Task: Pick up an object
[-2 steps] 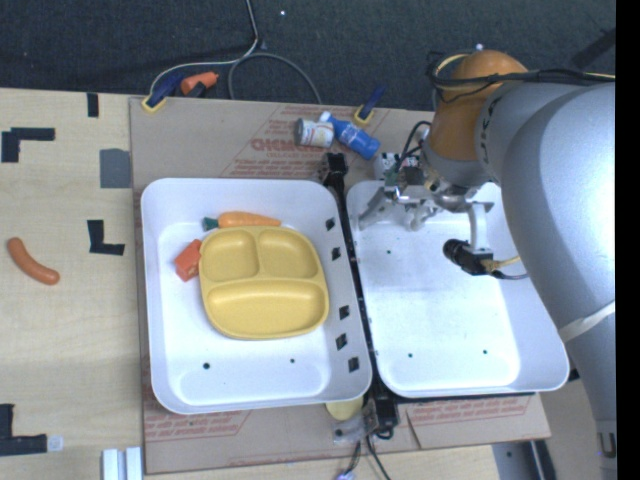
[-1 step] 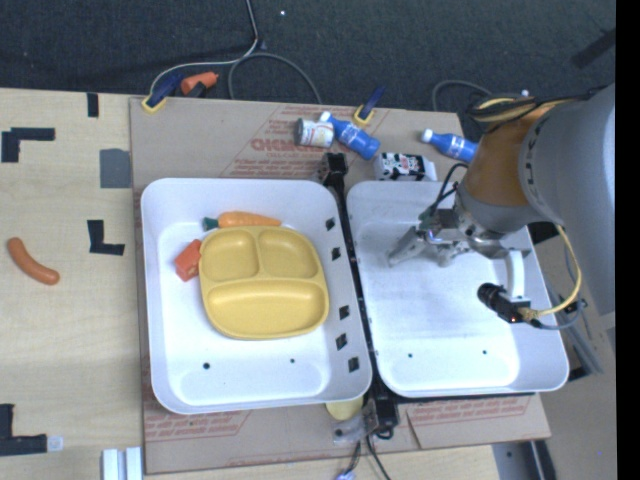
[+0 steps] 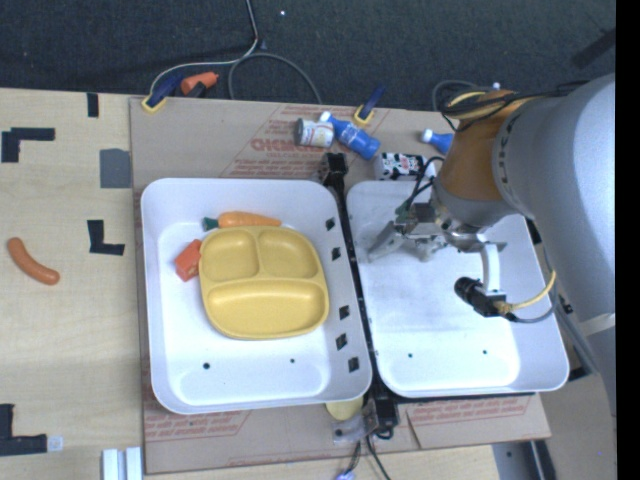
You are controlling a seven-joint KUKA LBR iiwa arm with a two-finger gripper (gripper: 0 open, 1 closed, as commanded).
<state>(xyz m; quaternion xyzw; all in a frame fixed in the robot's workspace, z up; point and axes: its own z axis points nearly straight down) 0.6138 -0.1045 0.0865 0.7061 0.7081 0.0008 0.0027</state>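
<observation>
Camera view puts our gripper over the right bin, fingers' state unclear, with the plate and carrot at nine o'clock.

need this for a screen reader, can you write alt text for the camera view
A grey robot arm with an orange band reaches in from the right, its gripper low over the right white bin. The left white bin holds a yellow divided plate with toy carrots at its upper-left edge.
</observation>
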